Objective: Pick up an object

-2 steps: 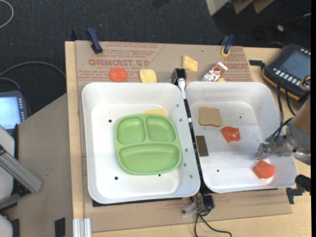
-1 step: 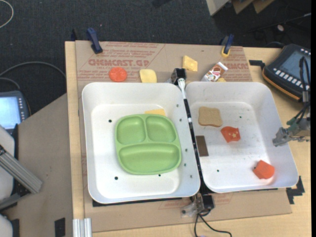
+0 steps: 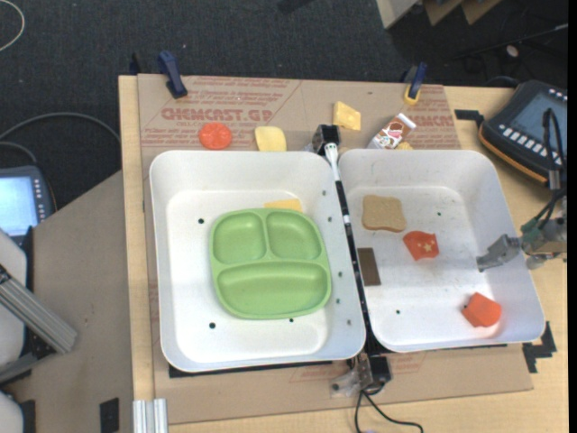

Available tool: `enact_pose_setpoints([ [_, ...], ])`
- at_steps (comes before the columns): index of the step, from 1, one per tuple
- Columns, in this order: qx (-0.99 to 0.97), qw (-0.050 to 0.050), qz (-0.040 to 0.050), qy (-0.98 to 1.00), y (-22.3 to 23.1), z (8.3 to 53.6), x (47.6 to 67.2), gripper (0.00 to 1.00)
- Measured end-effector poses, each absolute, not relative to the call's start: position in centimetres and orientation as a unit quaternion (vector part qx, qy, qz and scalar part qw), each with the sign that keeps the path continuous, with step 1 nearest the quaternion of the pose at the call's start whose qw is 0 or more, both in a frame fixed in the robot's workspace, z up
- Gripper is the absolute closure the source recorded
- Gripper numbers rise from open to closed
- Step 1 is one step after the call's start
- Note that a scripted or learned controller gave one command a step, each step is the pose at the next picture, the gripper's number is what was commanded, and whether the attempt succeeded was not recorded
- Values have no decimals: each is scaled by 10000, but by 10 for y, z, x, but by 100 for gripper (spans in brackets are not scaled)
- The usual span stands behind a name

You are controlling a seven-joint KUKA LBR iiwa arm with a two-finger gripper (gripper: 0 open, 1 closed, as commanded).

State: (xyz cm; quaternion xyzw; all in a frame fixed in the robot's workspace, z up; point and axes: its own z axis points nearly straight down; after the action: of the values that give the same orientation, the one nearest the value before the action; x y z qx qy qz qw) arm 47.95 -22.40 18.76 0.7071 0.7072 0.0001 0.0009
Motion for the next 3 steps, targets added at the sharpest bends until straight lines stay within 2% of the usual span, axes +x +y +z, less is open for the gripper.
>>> enact_pose_setpoints([
  [1, 7032, 43, 36, 7110, -164, 232, 569, 0],
  [2, 7070, -24, -10, 7072, -164, 77, 569, 0],
  [3, 7079, 89, 22, 7063, -228, 201, 603, 0],
])
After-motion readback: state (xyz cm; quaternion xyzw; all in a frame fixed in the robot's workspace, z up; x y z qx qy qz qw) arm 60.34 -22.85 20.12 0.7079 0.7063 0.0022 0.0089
